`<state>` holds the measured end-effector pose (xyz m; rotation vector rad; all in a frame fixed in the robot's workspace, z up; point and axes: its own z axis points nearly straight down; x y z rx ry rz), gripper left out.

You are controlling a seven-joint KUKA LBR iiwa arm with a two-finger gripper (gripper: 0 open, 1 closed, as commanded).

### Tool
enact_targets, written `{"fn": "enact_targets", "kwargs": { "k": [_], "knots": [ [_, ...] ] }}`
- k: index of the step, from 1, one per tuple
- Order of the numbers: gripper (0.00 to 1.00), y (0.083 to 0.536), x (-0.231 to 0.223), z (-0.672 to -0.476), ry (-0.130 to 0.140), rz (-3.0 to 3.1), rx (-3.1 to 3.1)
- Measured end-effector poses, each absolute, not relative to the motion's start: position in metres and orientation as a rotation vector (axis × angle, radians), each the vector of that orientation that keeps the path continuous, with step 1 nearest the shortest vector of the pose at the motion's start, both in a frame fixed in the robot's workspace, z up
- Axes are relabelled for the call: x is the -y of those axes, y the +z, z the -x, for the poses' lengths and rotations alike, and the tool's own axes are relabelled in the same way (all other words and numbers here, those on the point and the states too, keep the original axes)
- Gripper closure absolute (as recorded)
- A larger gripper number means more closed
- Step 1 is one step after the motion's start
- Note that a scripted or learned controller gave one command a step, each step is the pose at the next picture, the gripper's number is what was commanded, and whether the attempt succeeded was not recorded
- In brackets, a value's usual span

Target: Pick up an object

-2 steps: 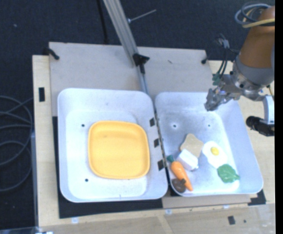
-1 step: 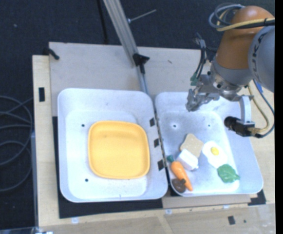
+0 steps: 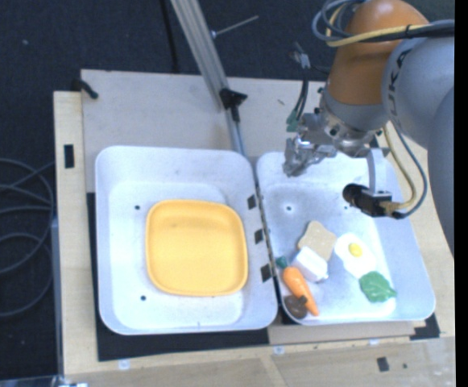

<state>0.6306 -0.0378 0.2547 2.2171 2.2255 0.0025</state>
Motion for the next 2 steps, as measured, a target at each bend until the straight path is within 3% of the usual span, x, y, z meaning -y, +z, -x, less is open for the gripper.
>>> {"fn": "enact_targets", "kwargs": {
  "k": [2],
  "knots": [
    [1.00, 0.248, -0.080, -0.643, 0.002, -2.217, -2.226]
  ]
}}
